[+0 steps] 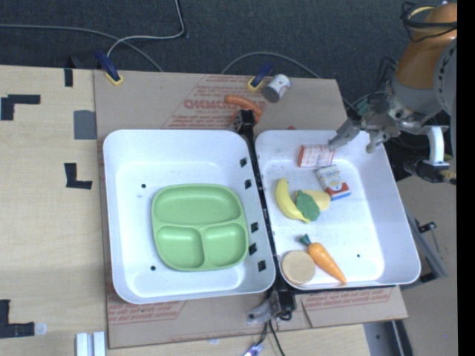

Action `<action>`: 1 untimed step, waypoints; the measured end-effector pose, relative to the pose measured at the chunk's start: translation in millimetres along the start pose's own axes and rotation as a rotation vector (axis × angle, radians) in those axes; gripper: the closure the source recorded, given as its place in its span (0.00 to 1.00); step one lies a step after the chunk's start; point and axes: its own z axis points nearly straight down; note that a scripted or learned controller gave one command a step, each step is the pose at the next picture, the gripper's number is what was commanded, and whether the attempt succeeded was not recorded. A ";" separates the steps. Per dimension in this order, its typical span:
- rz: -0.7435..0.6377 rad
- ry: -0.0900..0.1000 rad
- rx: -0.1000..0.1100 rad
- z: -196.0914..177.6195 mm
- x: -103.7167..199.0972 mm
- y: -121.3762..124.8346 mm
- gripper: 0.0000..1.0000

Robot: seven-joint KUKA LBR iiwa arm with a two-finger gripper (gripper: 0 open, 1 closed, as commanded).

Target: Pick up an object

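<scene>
My gripper hangs over the far right corner of the right bin, its two fingers spread apart with nothing between them. Just left of one fingertip lies a small red-and-white packet. Below that lies a small box with a red edge. A yellow banana lies mid-bin beside a green and yellow toy. Near the front edge are an orange carrot and a tan round disc.
The left bin holds a green divided plate. Black clips join the bins along the middle seam. Behind the bins on the cardboard sit an orange tool, a small grey cylinder and blue clamps.
</scene>
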 end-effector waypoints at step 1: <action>0.000 -0.002 -0.003 109.4 -16.4 -18.6 0.00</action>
